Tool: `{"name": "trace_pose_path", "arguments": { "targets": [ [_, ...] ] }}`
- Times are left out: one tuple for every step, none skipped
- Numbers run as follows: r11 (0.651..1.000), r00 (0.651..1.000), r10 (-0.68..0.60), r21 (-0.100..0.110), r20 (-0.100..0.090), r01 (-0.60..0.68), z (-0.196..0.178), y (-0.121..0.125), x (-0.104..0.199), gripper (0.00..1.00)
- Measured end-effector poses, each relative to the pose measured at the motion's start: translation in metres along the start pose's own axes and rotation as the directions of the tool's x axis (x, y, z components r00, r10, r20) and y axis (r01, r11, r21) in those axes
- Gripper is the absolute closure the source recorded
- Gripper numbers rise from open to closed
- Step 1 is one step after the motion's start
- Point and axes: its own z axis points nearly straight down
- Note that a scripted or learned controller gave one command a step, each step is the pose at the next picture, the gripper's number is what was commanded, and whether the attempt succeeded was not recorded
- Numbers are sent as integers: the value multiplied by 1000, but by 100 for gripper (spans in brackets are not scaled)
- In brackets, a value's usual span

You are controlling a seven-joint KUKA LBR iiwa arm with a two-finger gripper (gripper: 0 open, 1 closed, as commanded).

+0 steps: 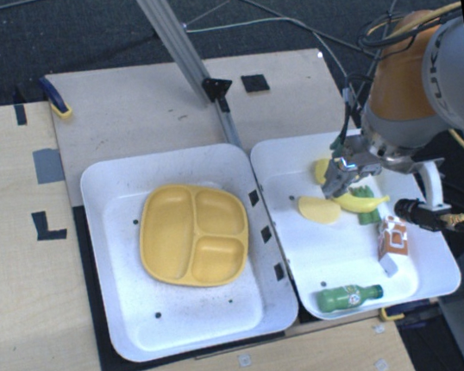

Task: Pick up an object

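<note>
Lemon (319, 209) lies in the right bin (431, 284), upper-left part, just beside the gripper (338, 179) and touching or nearly touching the banana (364, 201). Gripper low over the bin; whether it is parted or closed cannot be told from this angle, and nothing is seen clamped in it. Judgement: lemon looks like a light, hard plastic toy, smooth and rounded, likely to squirt out of a poor pinch. Best taken across its short axis at mid-length. Bottle (349, 296) and carton (392, 243) lie well apart; yellow tray (193, 233) sits in the left bin (106, 244).
</note>
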Motion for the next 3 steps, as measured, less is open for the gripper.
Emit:
{"name": "trace_pose_path", "arguments": {
  "targets": [
    [1000, 1000, -1, 0, 0, 1, -13, 12, 58, 100],
    [1000, 1000, -1, 0, 0, 1, -21, 18, 119, 100],
    [1000, 1000, -1, 0, 1, 1, -12, 29, 174, 100]
  ]
}}
